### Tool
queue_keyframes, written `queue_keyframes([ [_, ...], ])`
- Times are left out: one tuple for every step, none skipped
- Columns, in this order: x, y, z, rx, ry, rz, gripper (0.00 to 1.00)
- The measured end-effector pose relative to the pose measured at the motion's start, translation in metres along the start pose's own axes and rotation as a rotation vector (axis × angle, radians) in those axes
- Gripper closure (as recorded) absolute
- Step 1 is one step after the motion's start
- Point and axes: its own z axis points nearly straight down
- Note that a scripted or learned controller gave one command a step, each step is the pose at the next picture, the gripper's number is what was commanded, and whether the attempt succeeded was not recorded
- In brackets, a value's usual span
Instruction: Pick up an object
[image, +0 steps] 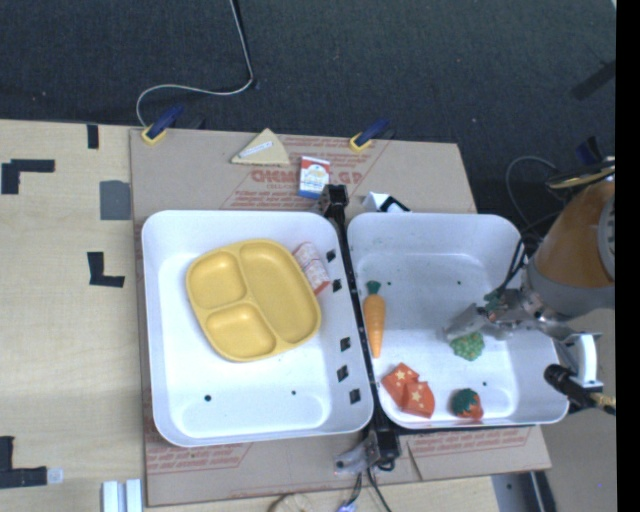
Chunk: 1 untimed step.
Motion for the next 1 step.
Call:
queue_keyframes([
  [-0.0018,0.0014,-0.0114,-0.005,-0.005,0.001,1.0],
])
